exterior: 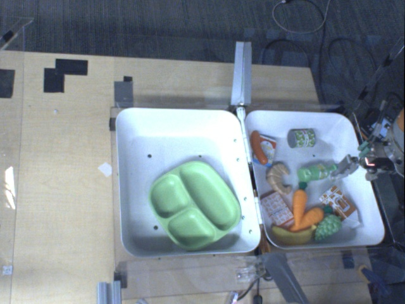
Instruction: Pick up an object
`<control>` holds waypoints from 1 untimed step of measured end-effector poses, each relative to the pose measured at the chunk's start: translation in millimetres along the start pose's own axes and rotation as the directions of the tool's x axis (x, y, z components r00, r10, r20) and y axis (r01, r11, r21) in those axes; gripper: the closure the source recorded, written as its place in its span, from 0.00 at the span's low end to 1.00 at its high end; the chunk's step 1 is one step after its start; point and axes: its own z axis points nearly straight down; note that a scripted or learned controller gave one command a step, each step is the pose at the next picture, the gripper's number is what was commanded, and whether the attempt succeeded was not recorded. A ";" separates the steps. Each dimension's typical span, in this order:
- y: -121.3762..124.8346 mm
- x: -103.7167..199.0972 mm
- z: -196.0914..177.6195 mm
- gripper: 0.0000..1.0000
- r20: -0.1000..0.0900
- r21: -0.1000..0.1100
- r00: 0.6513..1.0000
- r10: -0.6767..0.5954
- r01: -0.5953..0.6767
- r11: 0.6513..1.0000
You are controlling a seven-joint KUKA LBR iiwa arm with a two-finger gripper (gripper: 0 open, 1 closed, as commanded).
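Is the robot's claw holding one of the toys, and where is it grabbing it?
That cannot be told. The claw hangs over the right bin, close to the green bottle, but it is too small and blurry to see anything in it.

A green divided plate [195, 203] lies in the left white bin [136, 170].

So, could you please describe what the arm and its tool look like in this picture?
The tool is a slim, light grey piece reaching in from the right over the right bin. Behind it, at the picture's edge, sits the wrist: a cluster of pale grey and dark parts with a small red spot, a teal fleck and a sliver of orange. Thin dark cables run near it. Finer detail is too blurred to tell.
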 end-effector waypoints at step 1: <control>12.0 36.5 105.7 0.00 0.006 -0.029 0.991 0.136 -0.136 0.990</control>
